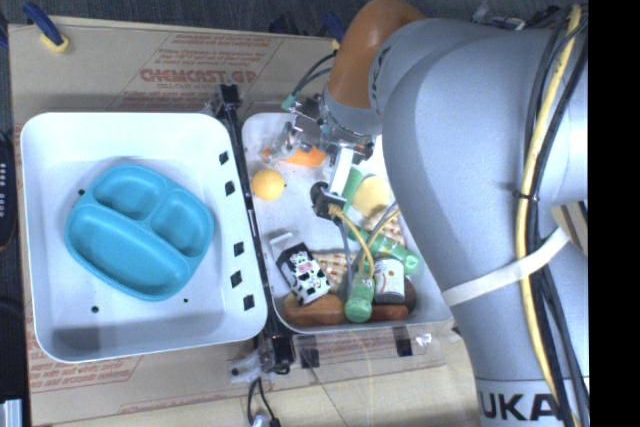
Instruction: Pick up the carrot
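While the grey arm (470, 175) reached in from the right and covered most of the right bin's (262, 130) right side, its orange band (365, 40) sat above the bin's far edge and the wrist bent down toward the far left corner. The gripper (303, 137) hung low there, just above the carrot (302, 156), an orange piece lying near the bin's far edge. Whether its fingers were open or closed could not be told, since the wrist and cabling hid them, and nothing showed the carrot clamped between them.

Just beside the carrot, toward the left wall, lay a small yellow ball (267, 184). A pale yellow round fruit (370, 195) sat partly under the arm near the bin's middle. Along the near edge lay a black-and-white cow-patterned toy (303, 275), a green bottle (360, 300) and a long brown piece (310, 313), close together and partly overlapping.

The left bin (60, 315) held a blue divided plate (140, 230) near its middle, well apart from the gripper.
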Action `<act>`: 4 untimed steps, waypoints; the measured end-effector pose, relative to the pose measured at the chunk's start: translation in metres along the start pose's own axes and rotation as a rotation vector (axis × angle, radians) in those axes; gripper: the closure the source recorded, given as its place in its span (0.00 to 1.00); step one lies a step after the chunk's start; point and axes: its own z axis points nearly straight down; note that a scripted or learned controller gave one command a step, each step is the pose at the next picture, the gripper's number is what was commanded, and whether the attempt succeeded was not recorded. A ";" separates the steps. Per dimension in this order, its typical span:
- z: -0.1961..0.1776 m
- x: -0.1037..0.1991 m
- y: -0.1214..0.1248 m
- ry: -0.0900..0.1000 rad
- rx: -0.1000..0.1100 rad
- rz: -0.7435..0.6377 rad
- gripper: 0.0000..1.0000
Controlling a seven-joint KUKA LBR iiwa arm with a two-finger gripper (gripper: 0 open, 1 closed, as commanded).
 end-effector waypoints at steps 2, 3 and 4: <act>-0.010 0.001 0.000 0.000 0.007 -0.008 0.00; -0.001 -0.006 0.001 0.001 0.003 0.134 0.00; -0.012 -0.005 0.001 0.002 0.008 0.126 1.00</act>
